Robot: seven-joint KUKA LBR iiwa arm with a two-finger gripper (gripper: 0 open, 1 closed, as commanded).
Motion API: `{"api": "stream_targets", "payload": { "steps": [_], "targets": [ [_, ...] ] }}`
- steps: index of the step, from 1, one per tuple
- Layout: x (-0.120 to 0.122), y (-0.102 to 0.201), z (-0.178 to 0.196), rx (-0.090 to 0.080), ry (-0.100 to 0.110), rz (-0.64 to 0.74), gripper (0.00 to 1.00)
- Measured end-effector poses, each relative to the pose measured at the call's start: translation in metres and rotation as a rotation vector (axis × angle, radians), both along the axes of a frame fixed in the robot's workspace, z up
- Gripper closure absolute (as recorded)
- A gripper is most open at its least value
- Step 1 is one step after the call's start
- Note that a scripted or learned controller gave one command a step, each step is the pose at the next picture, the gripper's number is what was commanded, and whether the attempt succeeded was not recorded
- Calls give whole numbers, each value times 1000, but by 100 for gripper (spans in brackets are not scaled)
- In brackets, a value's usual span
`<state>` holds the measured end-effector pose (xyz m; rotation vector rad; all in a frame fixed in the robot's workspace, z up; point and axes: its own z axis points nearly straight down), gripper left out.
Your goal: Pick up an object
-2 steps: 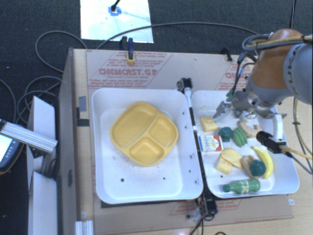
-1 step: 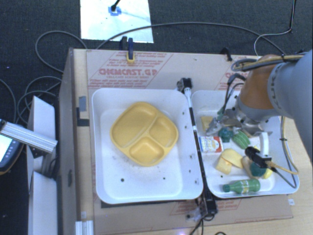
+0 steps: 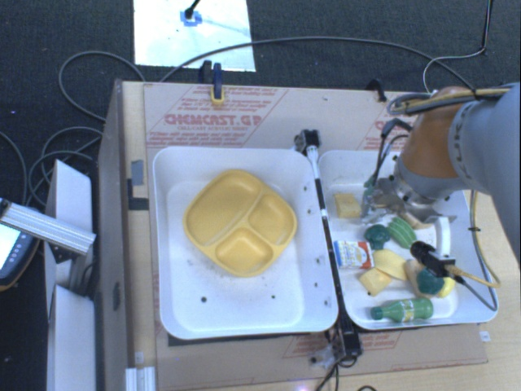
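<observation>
The right bin (image 3: 464,316) holds a loose heap of small toy foods: a pale yellow block (image 3: 348,205) at its far left, a dark green round piece (image 3: 377,235), a green bottle (image 3: 403,309) lying along the near wall, and a red-and-white packet (image 3: 353,254). They look light, stiff and smooth, so slippery; the bottle's narrow body, lying a little apart, seems the surest hold. The arm (image 3: 456,149) reaches in from the right, bent down over the heap, with the gripper (image 3: 383,206) low just beside the yellow block; I cannot tell how it is set.
</observation>
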<state>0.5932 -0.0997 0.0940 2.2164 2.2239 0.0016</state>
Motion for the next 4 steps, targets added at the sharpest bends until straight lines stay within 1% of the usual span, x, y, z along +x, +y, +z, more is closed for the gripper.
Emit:
{"api": "stream_targets", "payload": {
  "steps": [1, 2, 3, 4],
  "targets": [
    [-26, -46, 52, -1, 0, -3, 100],
    [-26, -45, 51, 0, 1, -2, 0],
    [-52, -33, -3, -3, -14, -2, 0],
    [30, -63, 32, -1, -3, 1, 0]
  ]
}}
